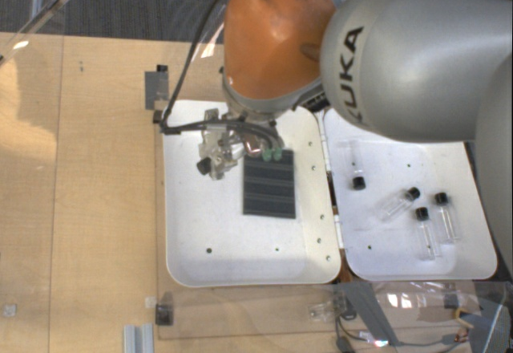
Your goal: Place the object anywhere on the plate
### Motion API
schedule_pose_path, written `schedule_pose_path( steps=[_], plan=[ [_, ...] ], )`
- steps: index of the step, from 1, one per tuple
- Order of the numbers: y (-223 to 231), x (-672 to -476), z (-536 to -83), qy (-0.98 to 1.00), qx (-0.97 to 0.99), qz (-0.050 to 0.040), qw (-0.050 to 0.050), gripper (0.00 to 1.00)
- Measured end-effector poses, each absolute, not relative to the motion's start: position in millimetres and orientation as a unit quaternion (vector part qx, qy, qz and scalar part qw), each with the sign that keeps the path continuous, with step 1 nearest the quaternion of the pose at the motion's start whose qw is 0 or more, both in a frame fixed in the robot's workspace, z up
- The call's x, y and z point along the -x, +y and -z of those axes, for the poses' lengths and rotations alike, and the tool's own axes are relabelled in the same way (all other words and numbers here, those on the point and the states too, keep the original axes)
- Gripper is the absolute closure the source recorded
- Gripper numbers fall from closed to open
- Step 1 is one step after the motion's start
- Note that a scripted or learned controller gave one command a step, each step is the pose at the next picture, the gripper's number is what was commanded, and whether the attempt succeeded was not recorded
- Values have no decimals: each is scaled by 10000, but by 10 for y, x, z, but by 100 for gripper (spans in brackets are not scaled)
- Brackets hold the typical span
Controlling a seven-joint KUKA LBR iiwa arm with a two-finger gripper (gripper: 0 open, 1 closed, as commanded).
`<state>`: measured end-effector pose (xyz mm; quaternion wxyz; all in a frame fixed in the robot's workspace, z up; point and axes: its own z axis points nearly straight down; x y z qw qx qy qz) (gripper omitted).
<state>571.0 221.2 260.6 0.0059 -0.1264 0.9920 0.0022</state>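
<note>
One readable word, "KUKA", on the arm (401, 62) upper right; gripper (232, 147) over the dark plate (269, 185), can't tell its grip.

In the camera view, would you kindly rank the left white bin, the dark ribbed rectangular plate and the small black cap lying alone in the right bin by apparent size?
1. Left white bin, largest.
2. Dark ribbed rectangular plate, lying inside that bin.
3. Small black cap, smallest by far.
All three lie at bench level, so nearness hardly skews the order.
</note>
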Motion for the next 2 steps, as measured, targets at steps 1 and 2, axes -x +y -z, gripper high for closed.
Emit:
schedule_pose_path(
  steps=[1,2],
  plan=[
    [2267,-5322,-1192,9875,1577,-19,24,100],
    [2267,-5327,-1200,9875,1574,-22,32,0]
  ],
)
